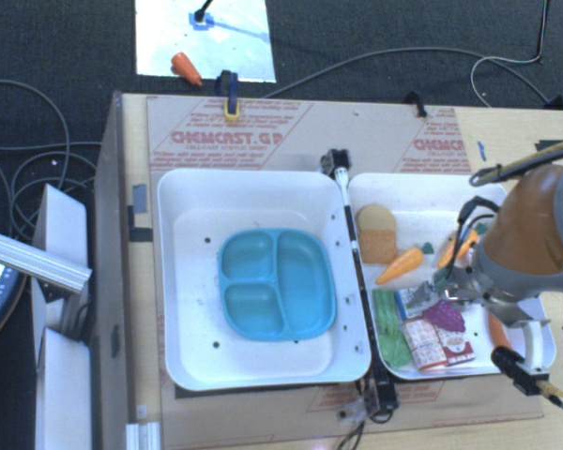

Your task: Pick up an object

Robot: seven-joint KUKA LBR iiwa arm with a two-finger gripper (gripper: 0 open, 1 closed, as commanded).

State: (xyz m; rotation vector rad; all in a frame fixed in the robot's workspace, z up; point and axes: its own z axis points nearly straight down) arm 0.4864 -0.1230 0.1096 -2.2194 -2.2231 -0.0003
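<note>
Toys crowd the right bin [544, 350]: one carrot [400, 265], one bread slice [376, 232], one purple piece [445, 316]. Left bin [183, 200] holds one blue tray [275, 284]. Claw [448, 284] hovers among them; its grip cannot be told.

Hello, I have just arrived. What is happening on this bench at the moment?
A grey and orange robot arm reaches from the right over the right bin, which holds toy food: a bread slice, a carrot, a purple piece and a small printed packet. Its end effector is low among them; no object is visibly gripped. The left bin holds a blue divided plate.
</note>
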